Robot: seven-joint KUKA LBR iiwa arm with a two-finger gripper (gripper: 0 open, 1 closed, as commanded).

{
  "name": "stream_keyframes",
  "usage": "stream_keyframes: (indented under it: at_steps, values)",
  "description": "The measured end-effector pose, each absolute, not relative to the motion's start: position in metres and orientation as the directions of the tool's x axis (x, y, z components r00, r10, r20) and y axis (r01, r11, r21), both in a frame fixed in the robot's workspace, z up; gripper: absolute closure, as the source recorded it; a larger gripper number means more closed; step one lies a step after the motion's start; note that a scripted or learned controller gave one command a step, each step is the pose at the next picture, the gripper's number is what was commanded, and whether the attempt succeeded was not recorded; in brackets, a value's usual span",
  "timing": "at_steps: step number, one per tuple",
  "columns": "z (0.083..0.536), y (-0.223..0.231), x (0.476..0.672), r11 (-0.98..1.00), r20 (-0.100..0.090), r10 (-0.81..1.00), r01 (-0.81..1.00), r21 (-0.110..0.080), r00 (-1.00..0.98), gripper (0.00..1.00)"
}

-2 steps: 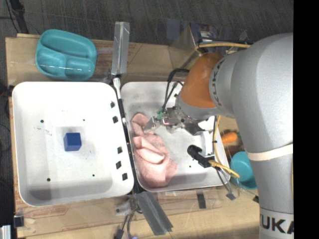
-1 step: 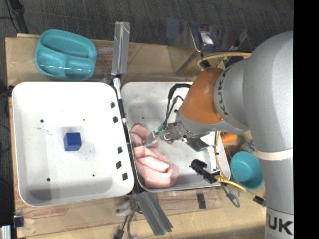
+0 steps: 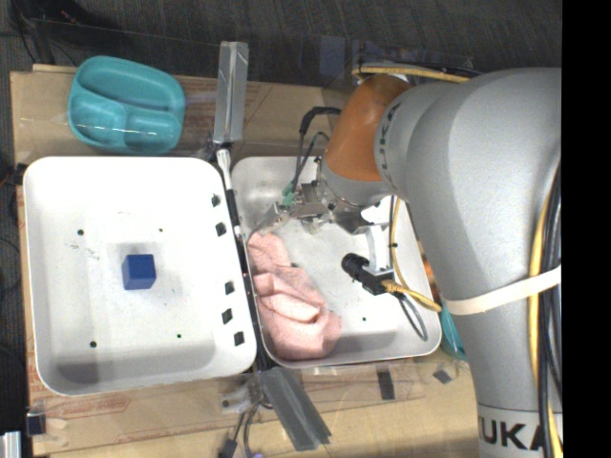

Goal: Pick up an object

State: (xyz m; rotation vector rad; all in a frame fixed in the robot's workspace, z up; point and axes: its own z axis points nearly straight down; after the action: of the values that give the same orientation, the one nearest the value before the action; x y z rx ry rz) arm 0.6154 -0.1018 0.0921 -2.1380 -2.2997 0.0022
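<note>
A small blue cube (image 3: 139, 270) lies in the left bin (image 3: 57, 208), near its middle. A crumpled pink cloth (image 3: 289, 299) lies along the left side of the right bin (image 3: 253, 175), reaching toward its front. My gripper (image 3: 307, 205) hangs over the back part of the right bin, just behind and slightly right of the pink cloth. The grey arm with its orange band (image 3: 358, 132) covers much of the right bin's right side. I see nothing held at the gripper.
A teal divided tray (image 3: 126, 103) sits on the bench behind the left bin. A black cable piece (image 3: 363, 273) hangs over the right bin's floor. A metal divider bar (image 3: 229, 93) runs between the bins at the back.
</note>
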Motion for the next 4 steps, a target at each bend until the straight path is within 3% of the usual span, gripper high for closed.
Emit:
stream_keyframes:
  at_steps: [1,2,3,4]
  values:
    - [0.092,-0.136,0.546,0.215,0.001,0.977,0.977,-0.001,-0.215,0.00]
    - [0.092,-0.100,0.589,0.315,0.001,0.949,0.949,-0.001,-0.315,0.00]
    - [0.092,-0.112,0.533,0.334,0.001,0.942,0.942,0.000,-0.334,0.00]
    - [0.093,-0.101,0.578,0.304,0.001,0.953,0.953,-0.002,-0.304,0.00]
